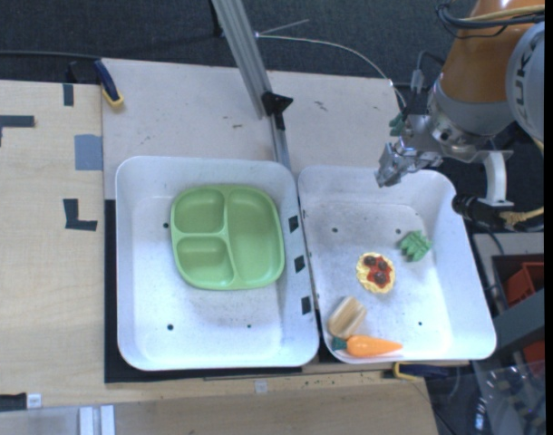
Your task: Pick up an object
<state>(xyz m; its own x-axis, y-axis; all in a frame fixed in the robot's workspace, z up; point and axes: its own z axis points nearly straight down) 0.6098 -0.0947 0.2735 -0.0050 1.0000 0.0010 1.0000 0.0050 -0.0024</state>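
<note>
My pincer hangs over the right bin's far rim; I cannot tell its state. In that bin lie a green piece, tart, bun and carrot near the table's front edge

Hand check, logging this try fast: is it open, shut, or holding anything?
Hand: cannot be told whether open or shut; nothing visible in it, above the right white bin's far rim.
</note>
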